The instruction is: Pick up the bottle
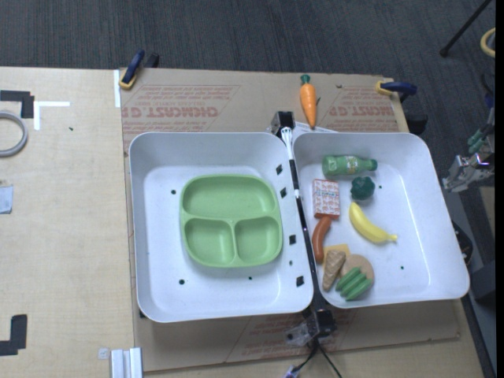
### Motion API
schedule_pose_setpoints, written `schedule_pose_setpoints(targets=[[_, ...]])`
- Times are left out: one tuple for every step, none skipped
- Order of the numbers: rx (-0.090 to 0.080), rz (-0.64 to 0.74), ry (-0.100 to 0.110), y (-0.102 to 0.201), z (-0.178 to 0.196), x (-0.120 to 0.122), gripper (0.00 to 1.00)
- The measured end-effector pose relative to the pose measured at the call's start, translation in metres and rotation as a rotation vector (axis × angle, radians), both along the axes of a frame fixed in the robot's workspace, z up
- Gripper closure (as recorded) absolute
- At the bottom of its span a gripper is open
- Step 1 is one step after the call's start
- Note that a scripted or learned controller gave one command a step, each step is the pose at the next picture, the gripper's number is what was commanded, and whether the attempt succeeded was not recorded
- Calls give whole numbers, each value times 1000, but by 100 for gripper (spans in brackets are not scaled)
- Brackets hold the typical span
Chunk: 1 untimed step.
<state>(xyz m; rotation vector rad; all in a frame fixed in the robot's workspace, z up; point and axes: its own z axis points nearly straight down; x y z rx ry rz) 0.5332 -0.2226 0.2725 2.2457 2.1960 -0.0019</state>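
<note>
the gripper (471, 166) sits at the far right of the camera view, just outside the right bin's outer rim and beside its upper half, seen as a small pale metallic cluster; it is too small and blurred to tell how it is set, and nothing can be made out in its grasp. the green bottle (349, 164) lies on its side near the top of the right bin (425, 235), cap end pointing right, well apart from the gripper and untouched. just below and right of the bottle is a dark green broccoli piece (362, 187), close to it but whether they touch cannot be told. below the bottle a small red and white box (326, 198) lies flat, and under that a red-orange sausage (320, 237) runs down along the bin's left wall. a yellow banana (369, 224) lies at a slant in the middle of the bin. lower down are a piece of bread (335, 265), a round tan disc (358, 267) and a green ridged vegetable (354, 283) bunched together and touching. the left bin (150, 235) holds a light green divided plate (231, 220) with three compartments. a toy carrot (307, 98) lies on the cardboard sheet (181, 105) above the seam between the two bins.
</note>
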Motion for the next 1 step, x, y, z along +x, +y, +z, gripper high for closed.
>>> schedule_pose_setpoints(targets=[[1,293,0,39,-18,-50,100]])
